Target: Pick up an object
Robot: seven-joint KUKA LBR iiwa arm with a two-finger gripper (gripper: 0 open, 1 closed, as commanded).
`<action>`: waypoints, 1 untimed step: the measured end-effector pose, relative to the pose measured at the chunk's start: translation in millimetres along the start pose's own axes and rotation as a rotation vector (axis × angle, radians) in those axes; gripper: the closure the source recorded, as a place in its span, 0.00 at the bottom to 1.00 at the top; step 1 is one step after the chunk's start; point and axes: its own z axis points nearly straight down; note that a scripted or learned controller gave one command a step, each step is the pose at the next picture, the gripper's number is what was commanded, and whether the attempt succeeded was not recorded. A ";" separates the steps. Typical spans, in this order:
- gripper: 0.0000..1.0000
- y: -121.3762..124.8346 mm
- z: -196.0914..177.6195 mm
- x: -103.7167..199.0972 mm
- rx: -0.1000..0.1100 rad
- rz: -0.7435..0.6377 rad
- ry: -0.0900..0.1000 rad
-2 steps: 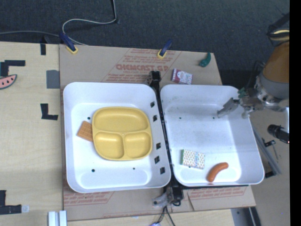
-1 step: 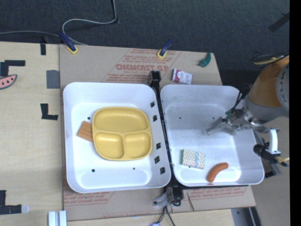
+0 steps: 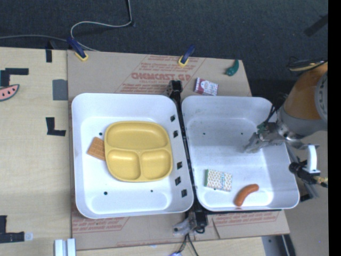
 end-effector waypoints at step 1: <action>1.00 0.1 -9.4 0.3 0.000 0.000 0.000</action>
